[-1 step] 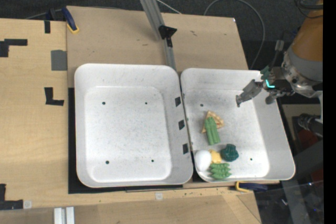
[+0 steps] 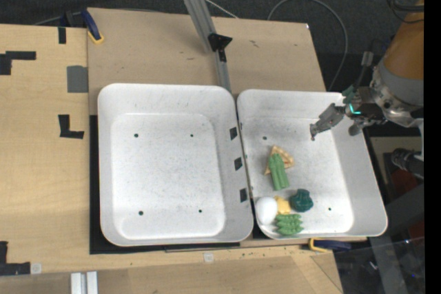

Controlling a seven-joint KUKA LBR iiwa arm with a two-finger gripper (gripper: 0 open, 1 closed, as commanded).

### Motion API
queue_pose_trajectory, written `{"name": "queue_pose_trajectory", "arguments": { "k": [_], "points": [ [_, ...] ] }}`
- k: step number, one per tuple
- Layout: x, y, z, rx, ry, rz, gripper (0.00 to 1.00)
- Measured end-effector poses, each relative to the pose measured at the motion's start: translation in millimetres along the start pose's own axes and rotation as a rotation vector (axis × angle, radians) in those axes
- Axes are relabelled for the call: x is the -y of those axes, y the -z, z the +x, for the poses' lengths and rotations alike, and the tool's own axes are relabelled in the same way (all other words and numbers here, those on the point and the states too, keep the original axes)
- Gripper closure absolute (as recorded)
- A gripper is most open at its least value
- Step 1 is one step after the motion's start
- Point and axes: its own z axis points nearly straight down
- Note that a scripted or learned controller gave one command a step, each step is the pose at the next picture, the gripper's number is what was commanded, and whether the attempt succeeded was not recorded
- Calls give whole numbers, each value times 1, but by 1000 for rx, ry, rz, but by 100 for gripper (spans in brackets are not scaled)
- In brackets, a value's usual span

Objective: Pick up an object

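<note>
— Two white bins sit side by side on the bench, and all the action is in the right bin (image 2: 358, 210). What have we got in there?

— A little cluster toward its near edge. A green stick-shaped toy (image 2: 278, 173) lies about mid-bin, resting on a small tan piece (image 2: 282, 156) that pokes out at its far end.

— And closer to the near left corner?

— A white ball (image 2: 265, 208) right against the left wall, a small yellow piece (image 2: 282, 205) touching it, a dark teal lump (image 2: 301, 201) just beside that, and a bright green ridged toy (image 2: 289, 223) at the near rim.

— Where's the gripper (image 2: 321, 124)?

— Over the far right part of that same bin, reaching in from the right, with the orange band (image 2: 406, 51) above the wrist. It points down and to the left, well apart from the cluster of toys.

— Holding anything?

— Nothing sits between its tips that I can see, but whether the fingers are spread or together, I cannot tell; they're too small and dark from here.

— And the left bin (image 2: 110, 148)?

— White floor with a few dark dots, and a grey metal pole (image 2: 195, 0) slanting over its far right corner.
</note>
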Motion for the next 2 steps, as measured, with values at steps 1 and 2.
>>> {"name": "queue_pose_trajectory", "arguments": {
  "k": [1,2],
  "points": [
    [2,-43,3,0,-1,5,0],
    [-4,-90,5,0,-1,5,0]
  ]
}}
